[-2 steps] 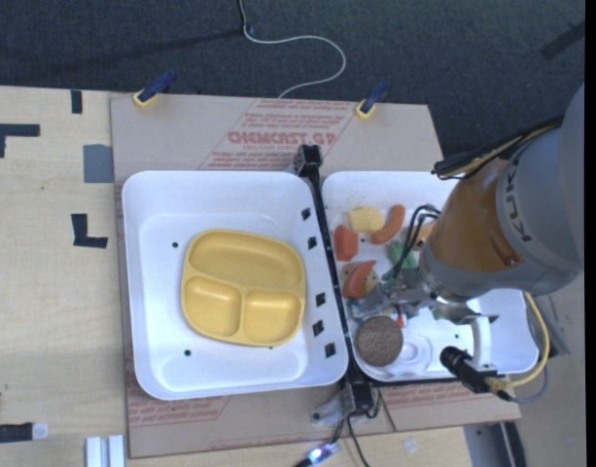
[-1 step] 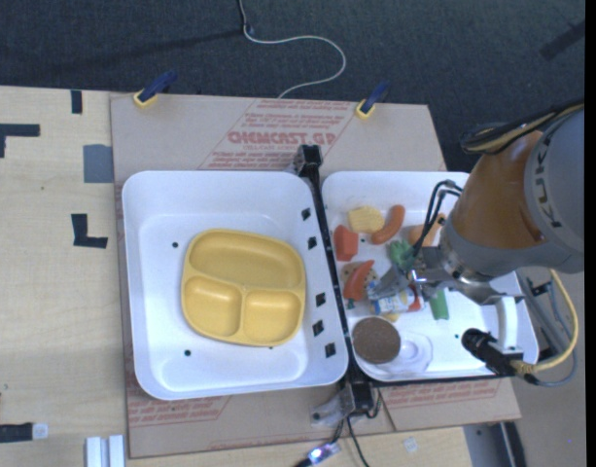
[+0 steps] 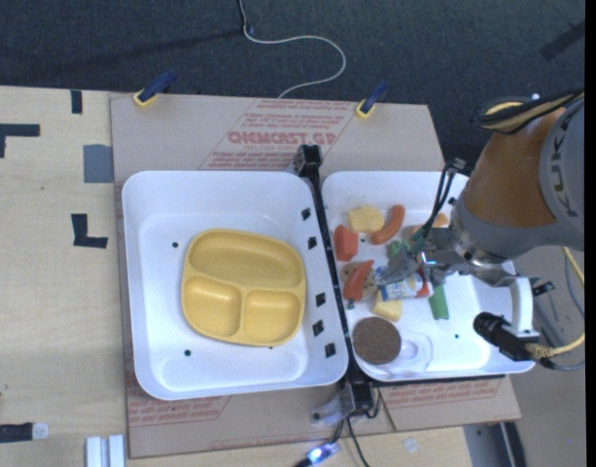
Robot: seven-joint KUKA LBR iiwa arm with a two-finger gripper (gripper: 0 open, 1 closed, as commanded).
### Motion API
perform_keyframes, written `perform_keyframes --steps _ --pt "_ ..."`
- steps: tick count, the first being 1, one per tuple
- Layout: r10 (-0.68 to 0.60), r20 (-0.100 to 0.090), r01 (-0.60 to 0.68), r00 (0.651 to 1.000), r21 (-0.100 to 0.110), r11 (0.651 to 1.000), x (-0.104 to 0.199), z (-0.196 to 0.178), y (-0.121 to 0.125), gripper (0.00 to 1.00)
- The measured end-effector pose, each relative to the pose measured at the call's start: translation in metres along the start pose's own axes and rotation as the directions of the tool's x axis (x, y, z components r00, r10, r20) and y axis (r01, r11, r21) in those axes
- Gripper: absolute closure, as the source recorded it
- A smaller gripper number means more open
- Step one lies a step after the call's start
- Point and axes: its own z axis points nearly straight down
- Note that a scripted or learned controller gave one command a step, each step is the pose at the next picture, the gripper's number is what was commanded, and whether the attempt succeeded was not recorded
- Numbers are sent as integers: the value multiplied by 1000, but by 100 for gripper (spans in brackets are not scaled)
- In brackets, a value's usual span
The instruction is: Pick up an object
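The right bin holds a heap of toy food: a yellow corn piece, a sausage, a red piece, another red piece, a yellow wedge, a green stick and a brown round patty. My gripper reaches in from the right and sits low over the middle of that heap, among a small printed packet and green bits. The arm's body hides the bin's right part.
The left bin holds a yellow divided tray. A black divider runs between the bins. Both bins rest on a cardboard sheet held by clips. A white cable lies behind.
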Motion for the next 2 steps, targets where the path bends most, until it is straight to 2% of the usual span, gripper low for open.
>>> perform_keyframes --steps 1,2 --pt "1 0 -1 1000 2 1000 1 -22 0 100" --pt "-3 -1 3 1000 1 1000 38 -31 36 100"
